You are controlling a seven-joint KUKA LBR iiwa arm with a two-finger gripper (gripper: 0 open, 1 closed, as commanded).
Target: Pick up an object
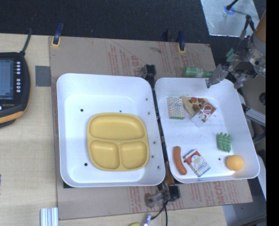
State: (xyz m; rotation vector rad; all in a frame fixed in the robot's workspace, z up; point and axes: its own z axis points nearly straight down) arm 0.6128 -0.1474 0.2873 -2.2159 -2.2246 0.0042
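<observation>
**Arm parked over the far right corner, nothing grabbed yet**

So the gripper is hanging over the far edge of the right bin, up by its far right corner. It's too blurry and small at that end to read, so whether it's open or closed I honestly can't tell, and I don't see anything held there.

All the candidates sit in the right bin: a small snack box and a pizza slice with a little carton touching it at the far end, a green toy by the right wall, an orange ball in the near right corner, plus a hot dog and a second small carton along the near side. The left bin just has a yellow divided tray. A green bottle lies on the counter just past the bin's far rim.

What I'd worry about: the far cluster is packed tight, so closing there could catch two things or shove one aside. The ball could roll away if it's nudged. And coming down this close to the rim risks clipping the wall.
</observation>
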